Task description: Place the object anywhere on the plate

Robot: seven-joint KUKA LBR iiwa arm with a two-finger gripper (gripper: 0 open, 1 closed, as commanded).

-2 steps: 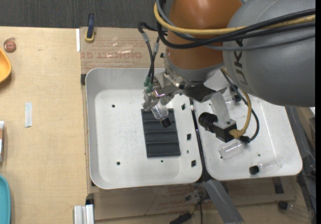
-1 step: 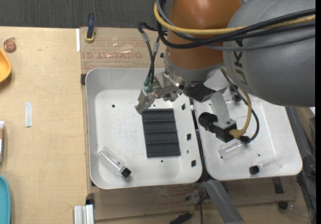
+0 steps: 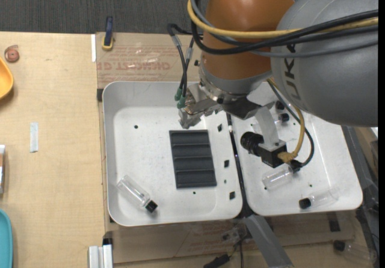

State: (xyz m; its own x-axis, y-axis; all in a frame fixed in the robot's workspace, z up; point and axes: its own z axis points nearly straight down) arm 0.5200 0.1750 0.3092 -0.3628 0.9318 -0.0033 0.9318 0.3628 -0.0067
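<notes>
A black ribbed plate (image 3: 193, 159) lies flat in the middle of the left bin (image 3: 120, 140). Near that bin's front left corner lies a clear vial with a black cap (image 3: 137, 193), on its side. My gripper (image 3: 190, 118) hangs just above the plate's far edge, under the orange wrist band, and I see nothing held in it. In the right bin (image 3: 343, 158), a second clear vial (image 3: 280, 176) lies close to the arm's black fittings. A third one (image 3: 319, 199) rests near the front edge.
The arm's big grey and orange body covers the back of both bins. On the wooden bench to the left are an orange dish (image 3: 3, 80), a teal thing (image 3: 3, 237) and a small white strip (image 3: 33, 137). A blue clamp (image 3: 108, 31) stands behind the left bin.
</notes>
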